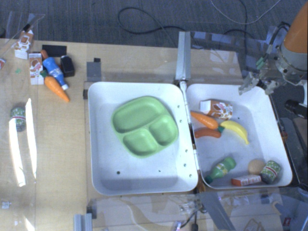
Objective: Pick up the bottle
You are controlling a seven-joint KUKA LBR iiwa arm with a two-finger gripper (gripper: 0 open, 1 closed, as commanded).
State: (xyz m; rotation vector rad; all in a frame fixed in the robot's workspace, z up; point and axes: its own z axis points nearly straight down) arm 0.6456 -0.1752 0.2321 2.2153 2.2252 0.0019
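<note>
**Claw parked off the right bin's far corner, bottle untouched**

Landmark = right bin point(276, 143).

- Surface point(48, 177): carries both bins; loose clutter sits far left of the right bin.
- Left bin point(96, 143): touching the right bin's left wall, holds a green divided plate point(144, 125).
- Arm point(294, 47): above the right bin's far right corner, orange band visible.
- Claw point(256, 83): at that far right rim, nothing between fingers; can't tell if released or clenched.
- Green bottle point(220, 169): on its side inside the right bin, near-left corner, well apart from the claw.
- Also inside: carrot point(204, 120), banana point(237, 130), sausage point(207, 133), small can point(271, 171).
</note>
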